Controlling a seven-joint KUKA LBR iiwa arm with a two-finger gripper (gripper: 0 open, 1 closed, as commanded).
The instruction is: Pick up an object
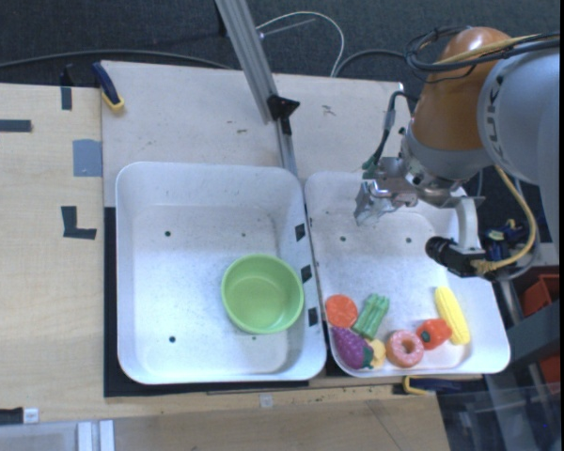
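Hovering, the metal two-finger gripper (pixel 369 209), grip state impossible to tell, over the shallow white right-hand bin (pixel 406 252); needing descent toward the clustered plastic toy vegetables (pixel 371 318), squarely over one piece.

Pale wooden bench (pixel 38 252) with grey tape marks (pixel 86 158); dark carpet (pixel 122 12) behind, cables (pixel 301 26) trailing across it.

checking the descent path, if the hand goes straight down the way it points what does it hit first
Probably the bare white floor of the right bin. The hand hangs over the bin's upper part, well apart from the toy food along its near edge, though depth is hard to judge.
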